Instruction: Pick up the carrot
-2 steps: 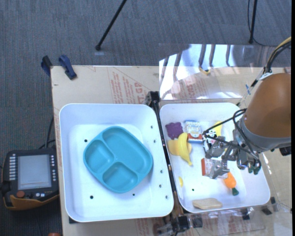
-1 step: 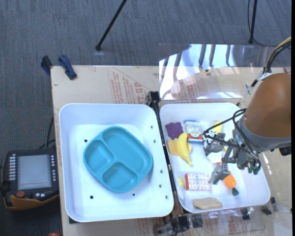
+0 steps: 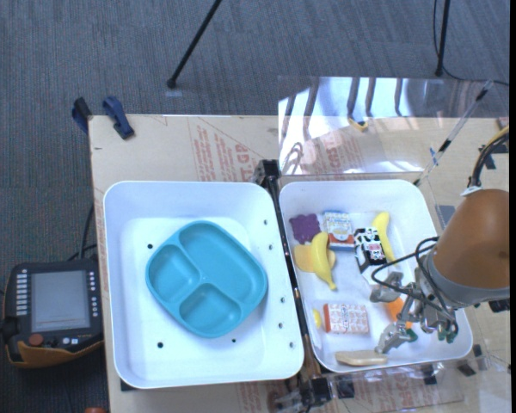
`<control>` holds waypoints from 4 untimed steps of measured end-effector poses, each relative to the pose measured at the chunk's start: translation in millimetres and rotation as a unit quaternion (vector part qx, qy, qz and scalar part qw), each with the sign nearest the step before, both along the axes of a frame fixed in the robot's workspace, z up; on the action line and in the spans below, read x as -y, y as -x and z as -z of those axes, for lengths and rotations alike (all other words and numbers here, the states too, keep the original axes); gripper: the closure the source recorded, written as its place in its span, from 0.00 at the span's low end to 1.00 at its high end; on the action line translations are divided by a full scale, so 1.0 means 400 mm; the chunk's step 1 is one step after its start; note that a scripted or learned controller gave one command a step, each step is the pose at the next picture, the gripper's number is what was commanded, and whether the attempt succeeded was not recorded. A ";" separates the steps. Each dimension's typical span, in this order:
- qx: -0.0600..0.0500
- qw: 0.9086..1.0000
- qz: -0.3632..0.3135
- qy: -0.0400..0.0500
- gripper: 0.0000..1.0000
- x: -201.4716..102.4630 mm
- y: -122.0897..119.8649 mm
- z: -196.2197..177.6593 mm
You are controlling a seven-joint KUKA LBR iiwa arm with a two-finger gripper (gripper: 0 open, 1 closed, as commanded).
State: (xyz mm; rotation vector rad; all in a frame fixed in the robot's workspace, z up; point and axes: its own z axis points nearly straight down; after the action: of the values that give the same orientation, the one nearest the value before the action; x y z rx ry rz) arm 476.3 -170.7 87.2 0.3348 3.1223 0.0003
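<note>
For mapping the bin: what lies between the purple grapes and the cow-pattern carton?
In the camera view, a small carton lies between the purple grapes and the cow-pattern carton.

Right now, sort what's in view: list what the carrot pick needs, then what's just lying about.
For the job:
carrot, partly hidden under the gripper
gripper, low in the right bin

Lying about:
bananas and
purple grapes
cartons and
box
tan piece
blue plate in the left bin
</note>
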 end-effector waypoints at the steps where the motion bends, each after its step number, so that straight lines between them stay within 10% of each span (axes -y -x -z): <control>1: 0.000 1.000 -0.002 -0.001 1.00 -0.005 -0.002 -0.024; 2: 0.005 1.000 -0.026 -0.002 1.00 -0.254 -0.042 -0.259; 4: 0.000 0.953 -0.304 -0.001 1.00 -0.101 -0.035 -0.160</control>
State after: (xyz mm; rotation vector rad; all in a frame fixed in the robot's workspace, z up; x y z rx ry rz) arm 490.2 -130.3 151.4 -0.6314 3.0764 0.0040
